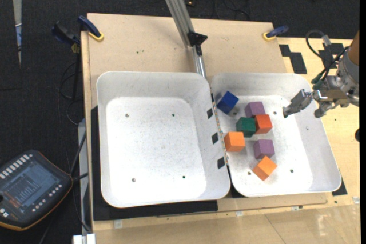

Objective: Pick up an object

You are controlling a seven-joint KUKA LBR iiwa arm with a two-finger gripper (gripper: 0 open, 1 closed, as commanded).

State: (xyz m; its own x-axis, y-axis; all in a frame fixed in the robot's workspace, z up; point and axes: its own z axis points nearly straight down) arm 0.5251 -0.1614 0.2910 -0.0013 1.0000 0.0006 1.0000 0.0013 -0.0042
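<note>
Several small cubes lie in the right bin (pixel 320 177). A blue cube (pixel 227 102) sits near the bin's left wall. A purple cube (pixel 255 109), a green cube (pixel 247 126) and a red-orange cube (pixel 263 123) are clustered together. An orange cube (pixel 234 140) lies by the divider. Toward the front lie a second purple cube (pixel 263 148) and a second orange cube (pixel 265 168). My gripper (pixel 306 107) hangs over the bin's right part, right of the cluster. It is open and holds nothing.
The left bin (pixel 114 123) stands beside the right one. A slanted metal pole (pixel 177 3) runs from the back down to the divider between the bins. Clamps (pixel 91 27) mark the board's back corners. A teach pendant (pixel 28 188) lies at the lower left.
</note>
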